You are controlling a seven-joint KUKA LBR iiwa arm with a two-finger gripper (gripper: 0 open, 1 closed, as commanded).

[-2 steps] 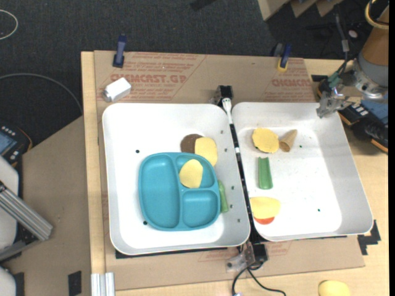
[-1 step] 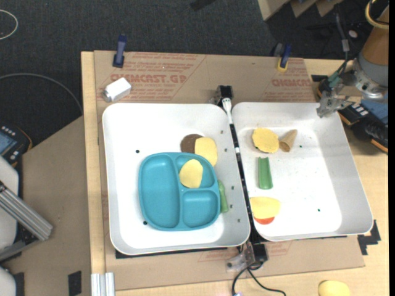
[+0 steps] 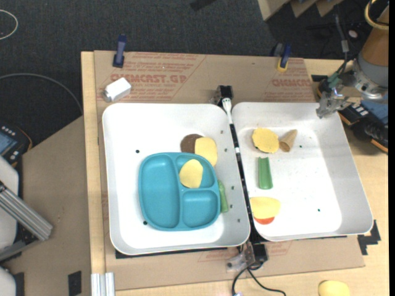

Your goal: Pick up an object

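Observation:
The right bin (image 3: 345, 190) holds a flat yellow round piece (image 3: 266, 140), a tan cone (image 3: 287, 140), a green stick (image 3: 265, 172) and a yellow-and-red piece (image 3: 265, 209). In the left bin (image 3: 123, 165) a blue divided tray (image 3: 173, 193) carries a yellow oval piece (image 3: 191, 174). A brown disc (image 3: 189, 143) and another yellow piece (image 3: 207, 149) lie just behind the tray, and a green piece (image 3: 223, 197) rests against its right side. My gripper (image 3: 325, 106) hangs over the right bin's far right corner, apart from every object, with nothing visibly in it.
A white block (image 3: 117, 89) lies on the cardboard behind the left bin. Blue clamps (image 3: 120, 50) (image 3: 284, 55) pin the board's back edge. A black divider (image 3: 233, 142) runs between the bins. A yellow object (image 3: 333, 288) sits off the board at the front right.

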